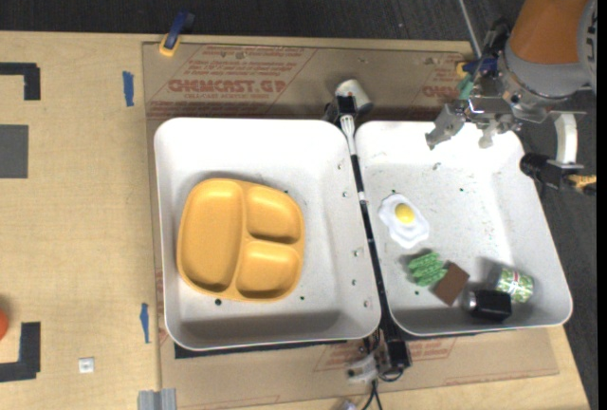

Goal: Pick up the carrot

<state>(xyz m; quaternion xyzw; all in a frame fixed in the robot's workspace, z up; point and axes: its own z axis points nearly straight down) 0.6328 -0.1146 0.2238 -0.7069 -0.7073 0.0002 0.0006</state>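
My gripper (465,134) hangs over the far edge of the right bin (531,209), below the orange band of the arm (550,19). Its two grey fingers (442,130) stand apart, open, with nothing between them. In the right bin lie a fried egg toy (403,217), a green vegetable piece (424,267), a brown block (450,283) and a dark can with a green label (501,293), all toward the near side and well away from the gripper.
The left bin (180,152) holds a yellow divided plate (241,236). A small orange-red thing (3,325) peeks in at the bench's left edge. A black clip and cable (349,106) sit where the bins meet at the back.
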